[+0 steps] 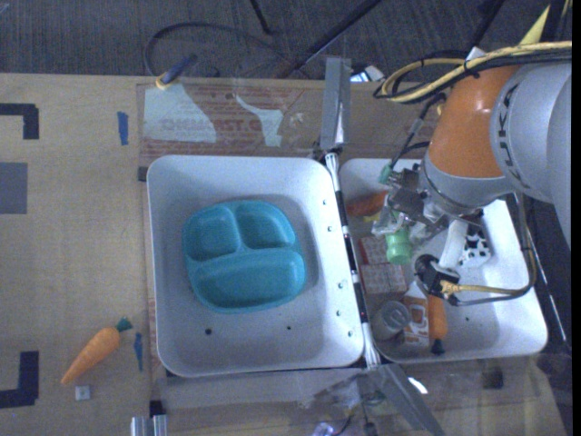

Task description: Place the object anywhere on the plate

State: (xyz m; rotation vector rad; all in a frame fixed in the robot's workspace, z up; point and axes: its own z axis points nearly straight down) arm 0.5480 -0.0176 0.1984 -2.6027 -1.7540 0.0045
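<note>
My pincer hangs low in the right bin, near a green object; I cannot tell whether it grips anything. The blue plate waits in the left bin. Crowded items here could foul a grasp, or I may lift nothing.

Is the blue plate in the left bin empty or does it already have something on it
Empty. The blue plate in the left bin shows only bare blue compartments.
</note>
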